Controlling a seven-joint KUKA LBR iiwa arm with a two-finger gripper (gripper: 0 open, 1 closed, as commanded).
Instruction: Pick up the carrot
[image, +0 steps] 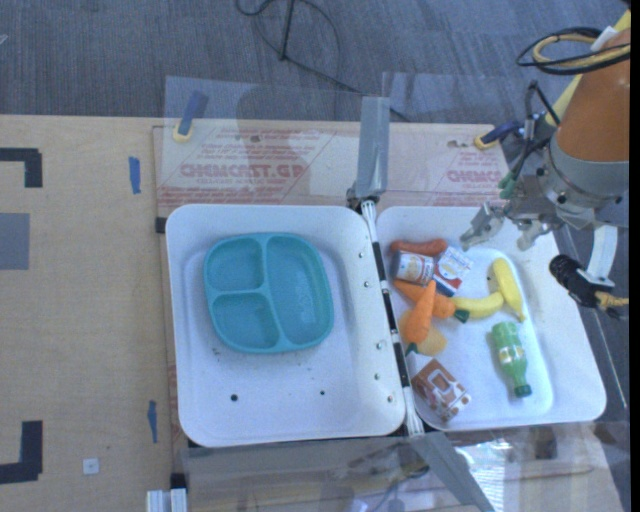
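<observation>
The carrot (418, 315) is orange and tapered. It lies in the right bin (575, 375) near its left wall, leaning against a small can (413, 267) and an orange-red piece (421, 247) beyond it. My gripper (502, 232) hangs over the far part of the right bin, up and to the right of the carrot and well apart from it. Its fingers (477, 230) are spread open, and nothing shows between them.
Around the carrot lie a white and blue packet (455, 265), two bananas (508, 284), a green bottle (510, 358), a brown box (441, 388) and a small yellow piece (432, 343). The left bin (290, 400) holds a teal divided plate (268, 292).
</observation>
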